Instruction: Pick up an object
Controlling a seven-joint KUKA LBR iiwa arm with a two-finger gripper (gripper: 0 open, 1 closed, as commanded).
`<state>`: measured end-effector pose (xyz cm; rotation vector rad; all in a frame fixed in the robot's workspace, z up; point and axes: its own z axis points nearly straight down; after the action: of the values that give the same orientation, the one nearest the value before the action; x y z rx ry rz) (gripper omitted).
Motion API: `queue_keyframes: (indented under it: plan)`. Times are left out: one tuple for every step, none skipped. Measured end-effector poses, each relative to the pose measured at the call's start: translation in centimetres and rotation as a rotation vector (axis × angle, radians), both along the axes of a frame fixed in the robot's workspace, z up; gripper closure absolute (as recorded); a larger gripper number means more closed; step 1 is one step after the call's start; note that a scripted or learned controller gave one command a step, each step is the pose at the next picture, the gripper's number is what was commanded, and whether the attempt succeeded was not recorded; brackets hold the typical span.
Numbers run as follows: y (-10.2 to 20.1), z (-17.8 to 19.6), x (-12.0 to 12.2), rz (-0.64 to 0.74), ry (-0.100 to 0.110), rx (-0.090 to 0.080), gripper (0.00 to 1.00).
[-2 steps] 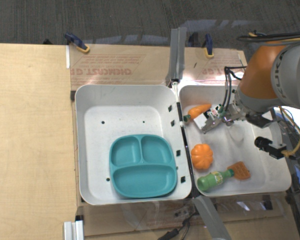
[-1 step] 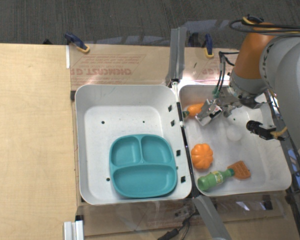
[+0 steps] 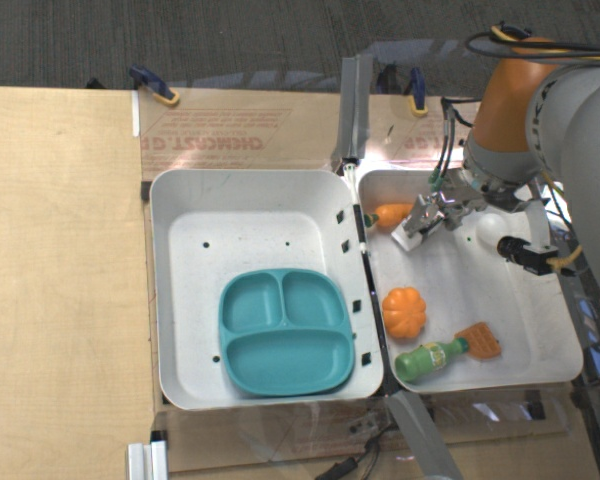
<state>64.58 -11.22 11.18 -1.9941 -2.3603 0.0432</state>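
Where mirrored red lettering [image 3: 216,140] marks the brown cardboard, a ribbed orange pumpkin [image 3: 403,310] lies; the metal two-finger gripper [image 3: 420,222] state: cannot tell.

Plate [image 3: 285,331] in left bin [image 3: 180,193]; pumpkin [image 3: 403,311], bottle [image 3: 430,358] right.

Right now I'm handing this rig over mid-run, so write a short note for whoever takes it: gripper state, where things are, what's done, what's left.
Gripper: low in the right bin, far left corner, beside the carrot; grip unclear.
Right bin: pumpkin near the divider, green bottle and orange piece at the near edge.
Left bin: teal divided plate.
Done: nothing lifted.
Left: grasp and raise one object.
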Motion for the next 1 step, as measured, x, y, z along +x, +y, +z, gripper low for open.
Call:
queue_keyframes:
  plan:
    - [6.61,8.03,1.34,0.228,-0.060,-0.008,1.00]
